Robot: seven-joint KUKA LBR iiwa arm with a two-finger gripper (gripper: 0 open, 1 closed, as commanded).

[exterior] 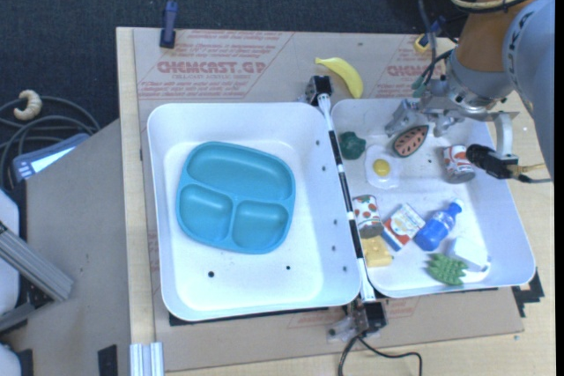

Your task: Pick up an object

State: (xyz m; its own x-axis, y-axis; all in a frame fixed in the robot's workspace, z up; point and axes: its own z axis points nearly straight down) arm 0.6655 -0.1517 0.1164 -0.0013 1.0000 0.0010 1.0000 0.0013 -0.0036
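My gripper [418, 124] hangs over the far part of the right bin [509, 216], with the arm coming in from the upper right. Right under its tip lies a brown-red oval piece with pale specks [410, 141]; the view does not settle whether it is gripped or just lying on the bin floor. Close by are a dark green lump [352, 143], a fried-egg toy [381, 169] and a red and white can [456, 161]. Nearer the front lie a blue bottle [438, 226], a green leafy toy [447, 269], a yellow cheese wedge [377, 252] and two small packets [402, 224].
The left bin [167, 145] holds a blue divided tray [235, 195]. A yellow banana [342, 75] lies on the cardboard behind the bins, outside them. A blue clip [167, 22] sits at the bench's far edge. The ridge between the bins [344, 189] runs front to back.
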